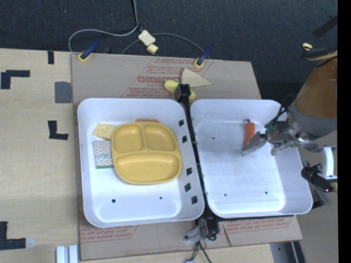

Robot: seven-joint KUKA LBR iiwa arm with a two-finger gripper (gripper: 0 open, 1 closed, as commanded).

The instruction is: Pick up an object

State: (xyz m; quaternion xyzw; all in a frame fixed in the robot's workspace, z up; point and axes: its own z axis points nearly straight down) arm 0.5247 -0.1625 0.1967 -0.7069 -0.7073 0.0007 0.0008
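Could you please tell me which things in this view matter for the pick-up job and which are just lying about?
Belonging to the job:
- hand, over the right bin
- orange object beside it

Just lying about:
- yellow divided plate in the left bin
- small packets beside the plate
- cardboard sheet under the bins

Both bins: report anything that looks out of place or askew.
The yellow divided plate in the left bin sits slightly askew, overlapping a yellow wedge and a patterned card at its left edge. In the right bin, an orange object lies beside the gripper. Nothing looks spilled or damaged.
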